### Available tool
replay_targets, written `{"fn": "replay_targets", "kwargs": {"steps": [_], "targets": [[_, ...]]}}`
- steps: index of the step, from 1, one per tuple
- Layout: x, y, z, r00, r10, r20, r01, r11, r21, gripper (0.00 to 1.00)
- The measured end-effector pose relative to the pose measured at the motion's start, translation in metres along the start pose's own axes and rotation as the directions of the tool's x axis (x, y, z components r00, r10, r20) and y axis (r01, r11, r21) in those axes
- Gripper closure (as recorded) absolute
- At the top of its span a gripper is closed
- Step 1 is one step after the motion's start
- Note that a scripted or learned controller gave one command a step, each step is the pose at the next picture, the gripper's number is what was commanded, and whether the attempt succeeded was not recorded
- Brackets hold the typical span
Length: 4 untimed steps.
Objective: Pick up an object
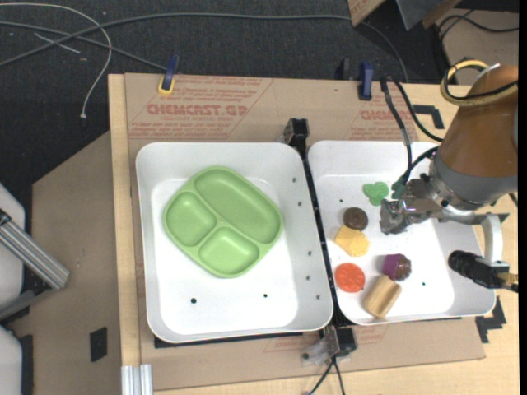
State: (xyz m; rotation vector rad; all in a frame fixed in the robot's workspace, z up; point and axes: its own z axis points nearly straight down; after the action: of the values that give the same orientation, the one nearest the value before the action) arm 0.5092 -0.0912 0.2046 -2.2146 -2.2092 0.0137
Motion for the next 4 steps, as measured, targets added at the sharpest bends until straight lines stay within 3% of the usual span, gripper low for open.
{"fn": "replay_targets", "kwargs": {"steps": [1,4], "targets": [[0.000,0.003,-0.006,1.000,-0.003,0.002,0.003,1.000,-0.013,0.00],[-0.009,0.002,0.121,1.000,-0.002,0.001,0.002,1.000,-0.011,0.00]]}}
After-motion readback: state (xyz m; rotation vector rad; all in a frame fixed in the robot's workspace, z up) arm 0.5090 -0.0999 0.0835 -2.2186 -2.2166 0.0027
